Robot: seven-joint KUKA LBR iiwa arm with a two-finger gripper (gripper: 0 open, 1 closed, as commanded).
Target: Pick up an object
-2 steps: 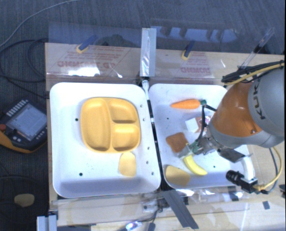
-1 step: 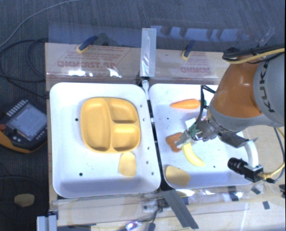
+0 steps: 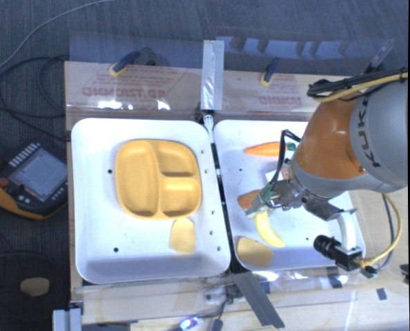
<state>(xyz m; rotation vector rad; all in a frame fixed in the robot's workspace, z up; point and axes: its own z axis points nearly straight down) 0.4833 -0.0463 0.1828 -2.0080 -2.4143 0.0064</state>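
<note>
Camera view from above shows two shallow white bins side by side on my bench. The left bin holds a yellow plastic tray with three compartments, smooth and rounded at its corners, set near the bin's middle. Just below the tray, toward the bin's near edge, lies a small pale yellow block with soft rounded corners, close to the tray but not clearly touching it.

The right bin carries the rest. An orange carrot, long and tapered, lies near the far edge, its point aimed toward the divider between the bins. A brown, rounded lump sits near the bin's middle, toward the divider side. A yellow banana, curved and smooth, runs from that middle area down toward the near edge. At the near-left corner rests a tan, flat, rounded piece, partly against the bin's wall.

My arm comes in from the right, grey with its orange band, and covers much of the right bin's far-right part. My gripper is down in the middle of the right bin, right at the brown lump and just above the banana's upper end. The lump sits touching or just beside my fingertips on the divider side; the banana's top is right under them. Whether my fingers are spread or closed, I cannot tell, and I cannot see anything clearly gripped between them.
</note>
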